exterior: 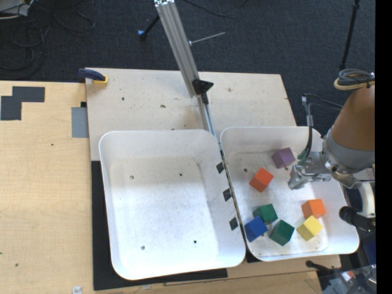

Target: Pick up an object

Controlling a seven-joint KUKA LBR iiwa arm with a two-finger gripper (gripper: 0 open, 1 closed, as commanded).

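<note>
Two white bins (165, 141), coloured blocks in the right bin, gripper (298, 179) beside purple block (283, 157), above orange block (313, 208)

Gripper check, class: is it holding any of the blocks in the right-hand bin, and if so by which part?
Nothing is held. The gripper hangs over the right bin, beside the purple block, with no block between its fingers.

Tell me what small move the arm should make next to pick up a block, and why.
Probably a short shift toward the purple wooden cube before lowering. The hand hangs in the right white bin just beside that cube, nothing visibly between its fingers; the orange wooden cube lies farther off.
</note>
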